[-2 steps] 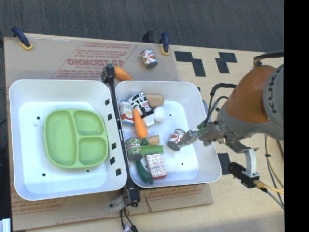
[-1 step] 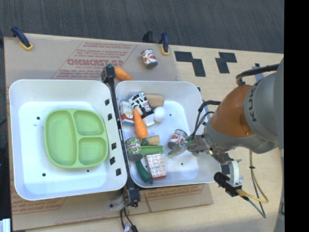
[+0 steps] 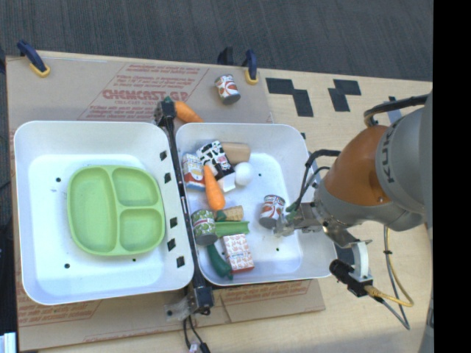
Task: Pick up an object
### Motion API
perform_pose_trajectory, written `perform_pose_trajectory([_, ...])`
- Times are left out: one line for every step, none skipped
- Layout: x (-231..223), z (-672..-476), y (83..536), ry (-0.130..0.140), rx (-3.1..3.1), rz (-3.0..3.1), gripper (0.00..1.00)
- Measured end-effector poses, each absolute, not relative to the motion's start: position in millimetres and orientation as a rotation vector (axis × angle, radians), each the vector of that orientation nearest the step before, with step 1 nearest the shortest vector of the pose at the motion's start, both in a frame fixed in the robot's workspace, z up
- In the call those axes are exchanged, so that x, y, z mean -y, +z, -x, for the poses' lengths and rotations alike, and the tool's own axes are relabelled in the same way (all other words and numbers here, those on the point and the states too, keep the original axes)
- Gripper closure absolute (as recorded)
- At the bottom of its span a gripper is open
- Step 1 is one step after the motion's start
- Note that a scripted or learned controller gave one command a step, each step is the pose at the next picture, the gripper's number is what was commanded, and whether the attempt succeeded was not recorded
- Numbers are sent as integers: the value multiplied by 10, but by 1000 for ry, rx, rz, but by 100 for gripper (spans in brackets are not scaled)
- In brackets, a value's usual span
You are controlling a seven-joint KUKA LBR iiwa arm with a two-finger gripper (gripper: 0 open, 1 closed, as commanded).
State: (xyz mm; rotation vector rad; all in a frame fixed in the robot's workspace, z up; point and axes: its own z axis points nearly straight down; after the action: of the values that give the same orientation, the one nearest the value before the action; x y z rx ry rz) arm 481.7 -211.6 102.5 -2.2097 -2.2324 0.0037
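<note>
claw fingers unclear, arm cut off right

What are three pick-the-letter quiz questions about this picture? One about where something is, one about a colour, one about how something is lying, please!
1. Where is the green divided plate?
A. In the left bin
B. In the right bin
C. On the cardboard

2. What colour is the carrot in the right bin?
A. Blue
B. Orange
C. Purple

3. How is the small can on the cardboard lying?
A. Inside a bin
B. On the green plate
C. Tipped over, outside both bins

Answers: 1 A, the plate lies in the left bin. 2 B, the carrot is plainly orange. 3 C, the can lies tipped on the cardboard above the bins. The tool is over the right bin.
</note>
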Motion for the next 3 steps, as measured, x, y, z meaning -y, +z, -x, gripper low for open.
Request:
perform_pose_trajectory([2115,-5041,2821,-1,2232,2218,100])
perform_pose_trajectory([2101,-5425,1936,3,2227,2211,100])
perform_pose_trajectory([2105,-5428,1944,2,2228,2212,0])
